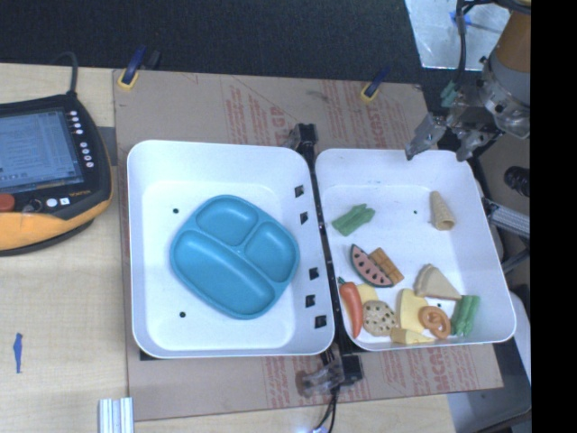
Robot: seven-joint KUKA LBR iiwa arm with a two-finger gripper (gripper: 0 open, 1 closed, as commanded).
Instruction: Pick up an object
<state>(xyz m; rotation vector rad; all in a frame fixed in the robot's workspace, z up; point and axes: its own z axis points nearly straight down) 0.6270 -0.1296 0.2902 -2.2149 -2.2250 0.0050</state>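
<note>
Toy food sits in the right bin point(469, 188), below the gripper point(439, 144): a green bean point(352, 218), a watermelon slice point(370, 267) and a tan cone point(441, 210). Its two fingers are spread wide with nothing between them.

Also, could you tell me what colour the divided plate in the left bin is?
The divided plate is light blue, seen in the camera view.

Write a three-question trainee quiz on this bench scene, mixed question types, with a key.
1. True or false: the blue divided plate lies in the left bin.
2. Which lies nearest the end effector? A) cone piece B) watermelon slice C) cookie
3. Fill in: the end effector hangs open over the right bin's ___ rim.

Key: 1 true; 2 A; 3 far.
</note>
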